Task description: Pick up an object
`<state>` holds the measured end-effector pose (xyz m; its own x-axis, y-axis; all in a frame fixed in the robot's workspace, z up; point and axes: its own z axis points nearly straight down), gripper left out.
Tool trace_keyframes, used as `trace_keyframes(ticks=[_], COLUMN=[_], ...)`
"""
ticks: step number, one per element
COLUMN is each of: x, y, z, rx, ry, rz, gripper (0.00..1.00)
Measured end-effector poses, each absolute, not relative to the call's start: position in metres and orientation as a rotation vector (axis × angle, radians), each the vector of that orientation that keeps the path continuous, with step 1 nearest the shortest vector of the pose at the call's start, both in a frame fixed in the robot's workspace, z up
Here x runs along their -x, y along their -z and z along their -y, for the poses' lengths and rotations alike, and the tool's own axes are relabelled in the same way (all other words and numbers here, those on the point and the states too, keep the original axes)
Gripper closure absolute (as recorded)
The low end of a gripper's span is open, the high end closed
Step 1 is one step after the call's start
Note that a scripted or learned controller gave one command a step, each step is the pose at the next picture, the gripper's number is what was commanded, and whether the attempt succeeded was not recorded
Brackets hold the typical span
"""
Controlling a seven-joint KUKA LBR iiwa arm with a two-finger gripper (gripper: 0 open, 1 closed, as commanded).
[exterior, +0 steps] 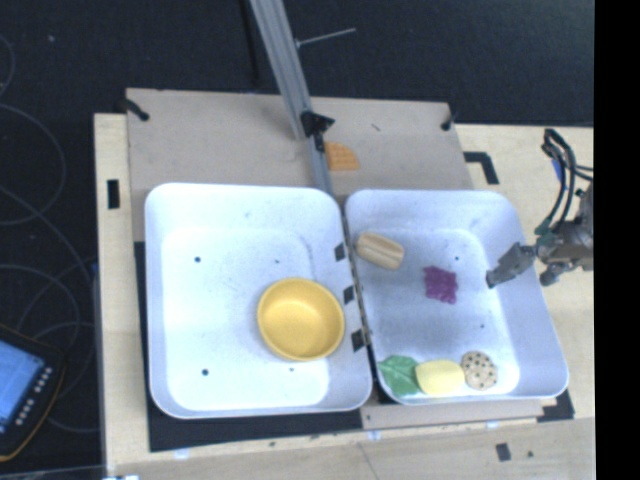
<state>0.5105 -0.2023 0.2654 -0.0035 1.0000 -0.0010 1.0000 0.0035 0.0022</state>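
Two white bins sit side by side on the desk. The left bin has a yellow bowl in it, near the wall it shares with the other bin. The right bin has a tan block near its top left part and a small purple thing in the middle. Along its bottom edge lie a green thing, a pale yellow thing and a round cookie with dark dots, all in a row and close together. The end effector hangs over the right rim of the right bin, with nothing in it. I cannot tell if it is spread or pressed together.
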Motion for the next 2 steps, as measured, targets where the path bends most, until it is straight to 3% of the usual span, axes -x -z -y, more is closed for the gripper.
trace_keyframes(ticks=[1,2], x=[-0.51,-0.503], y=[-0.265,-0.209], z=[0.203,0.197], rx=[-2.217,-2.222], ry=[-0.002,0.004], rz=[-2.222,-2.223], gripper=[0.0,0.0])
